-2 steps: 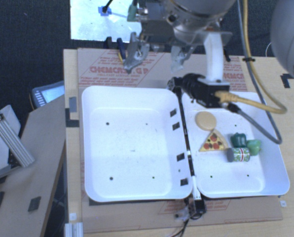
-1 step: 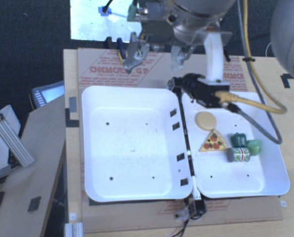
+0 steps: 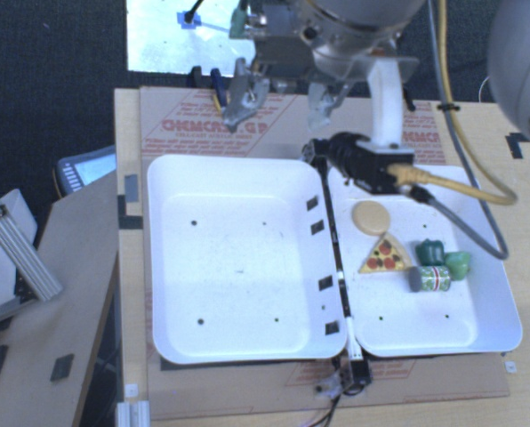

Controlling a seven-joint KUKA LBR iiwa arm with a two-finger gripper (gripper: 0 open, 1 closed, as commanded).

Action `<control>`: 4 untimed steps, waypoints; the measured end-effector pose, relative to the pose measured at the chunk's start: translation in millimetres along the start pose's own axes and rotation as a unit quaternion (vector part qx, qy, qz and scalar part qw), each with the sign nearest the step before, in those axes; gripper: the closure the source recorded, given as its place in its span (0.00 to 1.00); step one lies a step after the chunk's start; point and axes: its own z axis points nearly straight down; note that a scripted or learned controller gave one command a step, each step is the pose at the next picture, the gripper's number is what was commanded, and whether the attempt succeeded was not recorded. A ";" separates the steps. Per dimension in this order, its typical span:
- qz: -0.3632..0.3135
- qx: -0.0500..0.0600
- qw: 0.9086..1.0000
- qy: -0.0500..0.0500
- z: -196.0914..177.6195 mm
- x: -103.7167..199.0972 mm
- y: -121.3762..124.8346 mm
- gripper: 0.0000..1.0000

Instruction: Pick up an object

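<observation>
Nearest the camera, a small cluster is sat toward the right side of the right bin [image 3: 425, 327]. There's a can [image 3: 431, 279] with a green block [image 3: 459, 263] right up against it, and a darker green piece [image 3: 429, 252] just behind. Just left of those a pizza slice [image 3: 385, 256] is laid flat. A tan disc [image 3: 370, 216] is found just behind the slice, closer to the divider between the bins. So everything worth picking is in that bin, and the left bin [image 3: 238, 274] isn't where the job is.

Furthest back, the gripper [image 3: 283, 105] is hung above the far rim of the left bin, over the cardboard and well apart from the toys. Its fingers [image 3: 241, 105] are spread wide and nothing is held between them.

Judged from that, only the approach step has been reached, with no grasp made yet. For the next move, the gripper would need to be brought across to the right bin and lowered over one piece. The disc looks the easiest bet, being set a bit apart. The can cluster is packed tight, so a neighbour could get nudged or pinched along with it.
</observation>
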 end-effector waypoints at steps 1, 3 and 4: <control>0.000 0.000 1.000 0.000 0.0 0.0 0.0 0.00; 0.000 0.000 1.000 0.000 0.0 0.0 0.0 0.00; 0.000 0.000 1.000 0.000 0.0 0.0 0.0 0.00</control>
